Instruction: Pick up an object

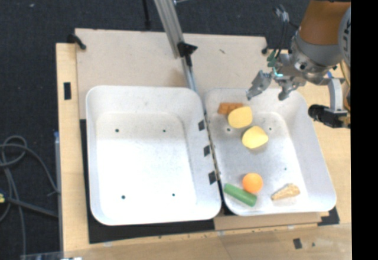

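My gripper (271, 89) hangs open above the far edge of the right bin (307, 146), with nothing between its fingers. Below and left of it lie a yellow rounded piece (240, 117) and a second yellow piece (254, 137). An orange-brown piece (227, 108) peeks out behind the first yellow one. Nearer the front sit an orange ball (253, 182), a green stick (240, 194) and a tan wedge (285, 192).
The left bin (100, 135) stands beside the right one, with a row of black clips along the shared edge. A slanted metal rail (166, 7) rises behind the bins. Cables lie at the far left on the floor.
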Motion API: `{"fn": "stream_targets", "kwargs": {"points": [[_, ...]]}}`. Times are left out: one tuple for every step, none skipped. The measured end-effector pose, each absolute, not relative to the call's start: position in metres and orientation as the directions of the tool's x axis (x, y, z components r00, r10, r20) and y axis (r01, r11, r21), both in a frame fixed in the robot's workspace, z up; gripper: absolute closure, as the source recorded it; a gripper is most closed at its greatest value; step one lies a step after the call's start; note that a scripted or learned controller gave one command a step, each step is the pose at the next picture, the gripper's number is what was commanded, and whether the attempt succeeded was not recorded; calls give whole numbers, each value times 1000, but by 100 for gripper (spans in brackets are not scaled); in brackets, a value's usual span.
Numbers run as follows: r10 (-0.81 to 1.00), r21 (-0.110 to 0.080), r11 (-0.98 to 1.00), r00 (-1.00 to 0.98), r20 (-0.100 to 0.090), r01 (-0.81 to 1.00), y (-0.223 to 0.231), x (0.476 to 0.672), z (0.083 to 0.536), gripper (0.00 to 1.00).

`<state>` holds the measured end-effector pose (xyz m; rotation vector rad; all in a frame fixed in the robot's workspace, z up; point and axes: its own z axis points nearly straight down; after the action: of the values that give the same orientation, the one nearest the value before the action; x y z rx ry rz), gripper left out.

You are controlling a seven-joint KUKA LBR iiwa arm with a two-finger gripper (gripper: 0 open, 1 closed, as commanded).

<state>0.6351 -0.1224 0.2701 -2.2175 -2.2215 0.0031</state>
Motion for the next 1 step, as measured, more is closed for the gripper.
{"fn": "stream_targets", "kwargs": {"points": [[1000,2,3,-3,-1,1000,-122,636,273,0]]}}
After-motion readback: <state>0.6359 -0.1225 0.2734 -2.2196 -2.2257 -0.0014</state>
